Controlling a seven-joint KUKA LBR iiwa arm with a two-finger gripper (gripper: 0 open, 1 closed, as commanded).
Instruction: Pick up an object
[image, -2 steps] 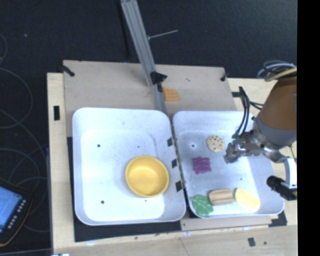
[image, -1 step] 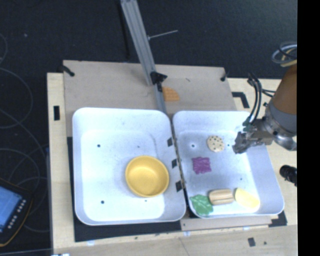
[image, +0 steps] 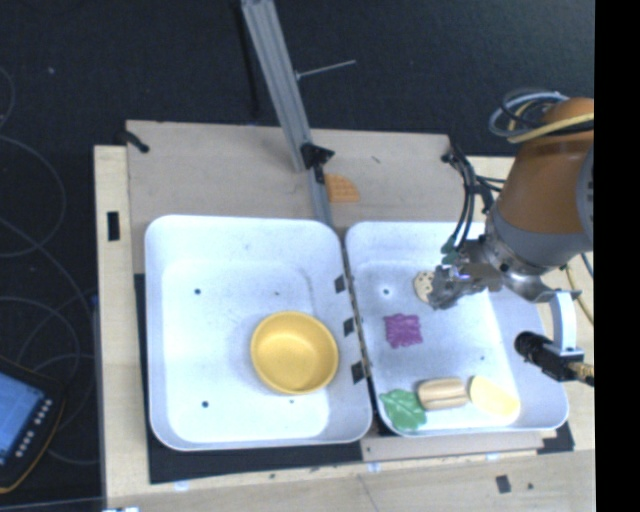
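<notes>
Task thing: a small round tan object (image: 424, 286), pale and speckled, lay in the right bin (image: 520, 420) near its upper middle, just beside the end effector's tip.
End effector: the end effector (image: 443, 290) hung low over the right bin, at the tan object's right side; whether it was spread or pressed together could not be told.
Arm: grey with an orange band (image: 545, 185), it reached in from the right.
Right bin, other things: a purple piece (image: 403, 329) lay below the tan object; a green piece (image: 402, 408), a tan cylinder (image: 443, 393) and a pale yellow round thing (image: 494, 397) sat along the near wall, close together.
Left bin: the left bin (image: 180, 300) held a yellow bowl (image: 293, 351), upright, near its right wall.
Bench: the bench (image: 220, 170) carried both bins side by side.
</notes>
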